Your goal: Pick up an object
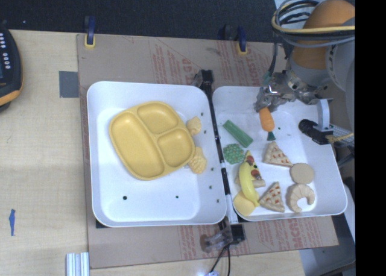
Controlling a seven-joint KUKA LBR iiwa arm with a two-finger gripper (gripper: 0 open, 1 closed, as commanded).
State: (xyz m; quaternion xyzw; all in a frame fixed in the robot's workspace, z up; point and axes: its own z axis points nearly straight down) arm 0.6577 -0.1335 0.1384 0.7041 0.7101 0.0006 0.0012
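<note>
My gripper (266, 103) hangs over the back of the right bin (338, 175), its fingers shut on the upper end of a small orange carrot (267, 120). The carrot points down toward the bin floor. Below it in the same bin lie a green stick (237, 133), a round green piece (233, 152), a banana (246, 179), two pizza slices (277, 155) (272, 197), a round tan cookie (302, 173) and a pale croissant-like piece (300, 196).
The left bin (114, 205) holds a yellow divided plate (151, 139) with two small yellow pieces (193, 126) (198, 161) at its right side. A black part (313, 130) juts over the right bin's right edge. Blue clamps (90, 31) (241, 38) pin the board at the back.
</note>
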